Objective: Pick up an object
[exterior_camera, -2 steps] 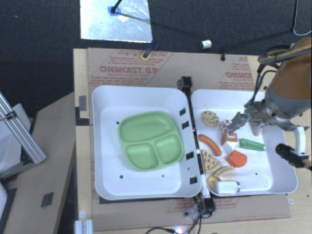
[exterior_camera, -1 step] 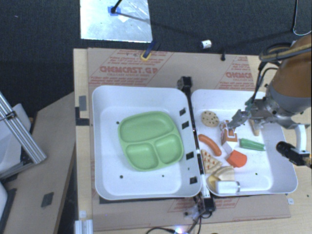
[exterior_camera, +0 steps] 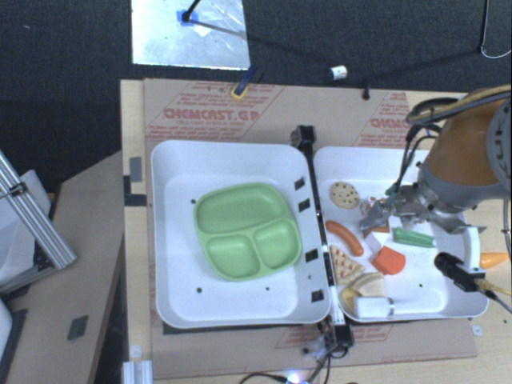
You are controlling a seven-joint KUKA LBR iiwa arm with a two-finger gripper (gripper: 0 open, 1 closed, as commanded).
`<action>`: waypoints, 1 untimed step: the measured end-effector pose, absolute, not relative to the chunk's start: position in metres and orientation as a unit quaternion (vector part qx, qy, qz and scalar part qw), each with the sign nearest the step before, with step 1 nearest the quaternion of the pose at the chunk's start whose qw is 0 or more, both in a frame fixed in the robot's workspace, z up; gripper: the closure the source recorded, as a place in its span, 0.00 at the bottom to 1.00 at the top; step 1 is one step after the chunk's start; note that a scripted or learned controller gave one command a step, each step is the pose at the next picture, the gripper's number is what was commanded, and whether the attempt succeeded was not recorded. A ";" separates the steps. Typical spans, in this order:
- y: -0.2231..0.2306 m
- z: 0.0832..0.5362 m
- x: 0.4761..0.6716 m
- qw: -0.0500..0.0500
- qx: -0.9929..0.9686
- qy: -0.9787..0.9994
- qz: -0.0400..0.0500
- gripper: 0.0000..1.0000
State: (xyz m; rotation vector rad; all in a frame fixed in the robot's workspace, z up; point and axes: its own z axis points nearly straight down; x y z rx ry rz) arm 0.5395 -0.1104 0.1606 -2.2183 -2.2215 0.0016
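My gripper [exterior_camera: 374, 217] hangs low over the right bin [exterior_camera: 424, 301], in the bin's middle part, with my grey wrist and orange band rising from it toward the bin's right side. Whether the gripper is wide, narrow or closed on anything I cannot tell; the metal parts blur together from above.

Taking the right bin as my landmark: just below the gripper tip lies a sausage [exterior_camera: 345, 237], slanted, near the bin's left wall. Above it, toward the bin's upper left corner, sits a round cookie [exterior_camera: 344, 194]. Right of the gripper, under my wrist, a green block [exterior_camera: 413, 237] lies flat, and just below it an orange-red piece [exterior_camera: 389, 260] rests on the bin floor. Toward the bin's lower left corner a pizza slice [exterior_camera: 344, 265] lies beside the left wall, with a bread piece [exterior_camera: 366, 284] below it and a white block [exterior_camera: 371, 306] against the bin's bottom edge. An orange carrot [exterior_camera: 494, 259] pokes out past the bin's right rim.

To the left of the right bin, touching it along a black-clipped seam, stands the left bin [exterior_camera: 172, 214], holding a green divided plate [exterior_camera: 246, 230]. Both bins sit on a brown cardboard sheet [exterior_camera: 212, 112] on the desk.
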 end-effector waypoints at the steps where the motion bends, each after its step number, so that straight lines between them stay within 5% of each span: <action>1: -0.111 0.114 0.548 0.001 -0.707 -0.708 0.000 0.00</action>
